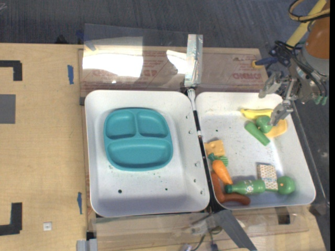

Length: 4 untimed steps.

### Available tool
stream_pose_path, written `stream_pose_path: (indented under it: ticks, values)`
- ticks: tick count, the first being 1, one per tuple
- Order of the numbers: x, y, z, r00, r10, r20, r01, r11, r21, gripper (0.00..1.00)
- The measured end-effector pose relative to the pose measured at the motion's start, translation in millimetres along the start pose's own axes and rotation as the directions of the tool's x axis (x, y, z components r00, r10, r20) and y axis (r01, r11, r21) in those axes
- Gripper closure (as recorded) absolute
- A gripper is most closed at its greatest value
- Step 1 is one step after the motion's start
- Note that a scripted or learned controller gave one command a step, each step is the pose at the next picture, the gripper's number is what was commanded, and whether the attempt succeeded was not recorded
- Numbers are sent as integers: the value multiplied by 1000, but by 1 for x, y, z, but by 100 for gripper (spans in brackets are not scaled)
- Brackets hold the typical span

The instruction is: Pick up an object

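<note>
Looking down at a slant on two shallow white bins set side by side on a bench.

In the left white bin [104, 192]: a teal plastic divided plate [138, 139], lying flat near the middle, well apart from everything else.

In the right white bin [230, 118]: a scatter of toy food, presumably put there loose to give plenty of choices to pick from.
- Toward the far right corner: a yellow banana-shaped toy [256, 112], a stubby green plastic vegetable [259, 130] just beside it, and a yellow-orange wedge [279, 129] touching or nearly touching the green piece.
- Along the near side: a yellow cheese-like block [215, 148], an orange toy carrot [221, 171], a dark red sausage shape [226, 194], a green toy bottle [250, 187] lying on its side, a small patterned box [267, 172] and a round green piece [286, 184].

Reaching in from the right: the grey two-finger gripper [278, 106], low over the far right cluster, just above the stubby green vegetable. Probably placed there to try for that piece or the banana. Impossible to tell whether open or closed, and nothing visibly gripped. Likely snag: crowded neighbours nudged aside instead of a clean lift.
</note>
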State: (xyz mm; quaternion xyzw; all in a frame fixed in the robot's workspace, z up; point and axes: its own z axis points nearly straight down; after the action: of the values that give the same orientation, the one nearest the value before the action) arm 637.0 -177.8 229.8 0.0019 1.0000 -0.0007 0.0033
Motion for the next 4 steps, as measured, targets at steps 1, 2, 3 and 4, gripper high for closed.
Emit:
stream_pose_path:
  ticks: [1,2,3,4]
  values:
    - [-1,-43,127,1000,15,5,-15,1000,2,0]
    - [0,-44,141,1000,25,-13,-25,1000,-3,0]
    - [2,-25,141,1000,-10,-6,10,1000,1,0]
    - [-4,34,140,1000,7,-20,-7,1000,3,0]
